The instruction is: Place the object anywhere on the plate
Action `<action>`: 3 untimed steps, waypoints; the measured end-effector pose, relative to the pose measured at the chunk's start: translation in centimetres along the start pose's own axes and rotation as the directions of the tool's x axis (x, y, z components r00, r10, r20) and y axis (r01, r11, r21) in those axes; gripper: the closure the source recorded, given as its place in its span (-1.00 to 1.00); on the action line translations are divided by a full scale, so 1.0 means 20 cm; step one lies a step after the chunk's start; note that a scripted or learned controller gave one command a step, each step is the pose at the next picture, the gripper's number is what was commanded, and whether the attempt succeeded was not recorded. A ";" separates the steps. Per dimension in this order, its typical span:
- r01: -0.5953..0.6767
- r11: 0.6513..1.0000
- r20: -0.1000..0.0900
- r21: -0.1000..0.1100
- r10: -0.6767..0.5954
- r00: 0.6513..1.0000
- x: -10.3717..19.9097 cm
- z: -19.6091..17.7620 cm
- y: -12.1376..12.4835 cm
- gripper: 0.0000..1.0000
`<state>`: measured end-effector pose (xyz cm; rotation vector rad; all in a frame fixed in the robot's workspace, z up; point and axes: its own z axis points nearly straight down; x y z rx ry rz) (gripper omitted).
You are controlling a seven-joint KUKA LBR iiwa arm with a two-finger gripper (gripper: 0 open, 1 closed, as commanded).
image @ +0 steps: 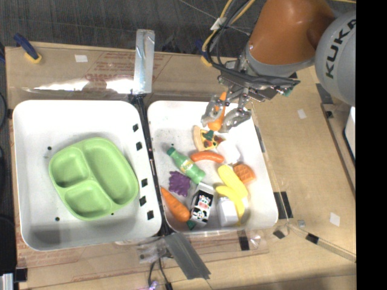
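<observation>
Camera view: arm from the right, claw [227, 114] pointing down over right bin [158, 125], clenched on an orange piece [216, 124].

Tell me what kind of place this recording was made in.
Probably a robot lab test bench: a KUKA arm reaches over two white bins taped to cardboard, one holding a green plate, the other toy food such as a banana.

arm [338, 47]: grey, black KUKA lettering | orange wrist band | yellow and black cables | metallic gripper [227, 116]
</observation>
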<state>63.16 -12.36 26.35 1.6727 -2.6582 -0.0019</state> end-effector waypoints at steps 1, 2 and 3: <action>0.096 0.995 0.003 -0.002 -0.096 0.995 -0.39 0.27 0.27 1.00; 0.141 0.990 0.004 -0.001 -0.141 0.990 -0.80 0.36 0.61 1.00; 0.136 0.991 0.002 0.001 -0.136 0.991 -0.79 0.36 0.59 -1.00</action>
